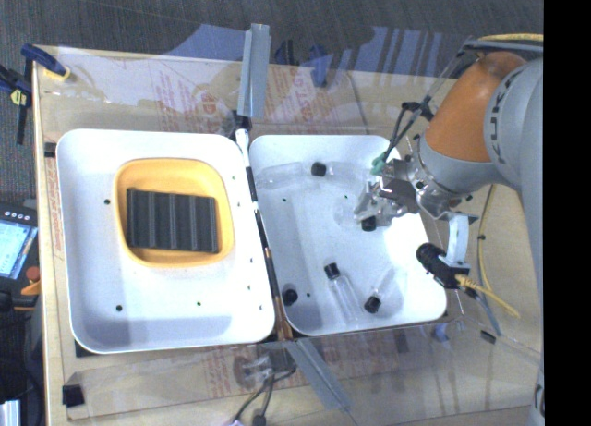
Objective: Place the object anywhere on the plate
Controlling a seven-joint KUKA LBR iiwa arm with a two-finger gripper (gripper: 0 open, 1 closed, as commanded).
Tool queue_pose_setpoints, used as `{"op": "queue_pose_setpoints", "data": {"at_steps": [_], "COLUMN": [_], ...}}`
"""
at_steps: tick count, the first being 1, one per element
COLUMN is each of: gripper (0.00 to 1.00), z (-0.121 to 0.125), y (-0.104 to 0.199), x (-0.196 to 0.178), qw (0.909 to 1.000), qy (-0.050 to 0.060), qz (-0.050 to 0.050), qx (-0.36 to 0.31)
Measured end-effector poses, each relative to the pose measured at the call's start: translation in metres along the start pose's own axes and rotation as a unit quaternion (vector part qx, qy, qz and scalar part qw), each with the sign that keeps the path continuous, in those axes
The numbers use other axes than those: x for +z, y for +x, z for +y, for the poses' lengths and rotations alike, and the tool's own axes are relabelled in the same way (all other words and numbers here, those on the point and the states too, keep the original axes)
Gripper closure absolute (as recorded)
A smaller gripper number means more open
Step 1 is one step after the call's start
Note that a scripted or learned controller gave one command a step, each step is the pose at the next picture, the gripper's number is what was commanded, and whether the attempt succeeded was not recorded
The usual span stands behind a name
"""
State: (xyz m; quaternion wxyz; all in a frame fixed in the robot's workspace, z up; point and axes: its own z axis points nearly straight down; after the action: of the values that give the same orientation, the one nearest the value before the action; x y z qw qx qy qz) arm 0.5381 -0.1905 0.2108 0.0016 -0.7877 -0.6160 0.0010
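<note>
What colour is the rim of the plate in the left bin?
Yellow-orange, seen in the camera view: the plate has a dark ribbed centre.

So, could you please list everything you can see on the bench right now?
Bins: two, white, side by side, left and right.
Plate: one, yellow rim with dark ribbed centre, in the left bin.
Clear vials with black caps: several, scattered in the right bin, for example near its front and its back.
Screen: one, lit blue, at the left edge.
Arm: one, grey with orange band, reaching in from the right.
Tool: one, over the right bin.
</note>
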Motion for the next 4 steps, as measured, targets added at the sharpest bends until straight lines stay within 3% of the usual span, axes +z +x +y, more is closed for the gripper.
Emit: {"op": "queue_pose_setpoints", "data": {"at_steps": [1, 2, 3, 4], "gripper": [1.00, 1.00, 1.00, 1.00], "z": [-0.001, 0.012, 0.035, 0.056], "y": [0.054, 0.110, 0.167, 0.185], "x": [-0.015, -0.006, -0.006, 0.019], "qw": [0.9941, 0.9753, 0.9461, 0.8791], "qy": [-0.001, -0.001, -0.001, -0.002], "qz": [-0.001, -0.001, -0.001, -0.002], "qx": [-0.108, -0.221, -0.324, -0.477]}}
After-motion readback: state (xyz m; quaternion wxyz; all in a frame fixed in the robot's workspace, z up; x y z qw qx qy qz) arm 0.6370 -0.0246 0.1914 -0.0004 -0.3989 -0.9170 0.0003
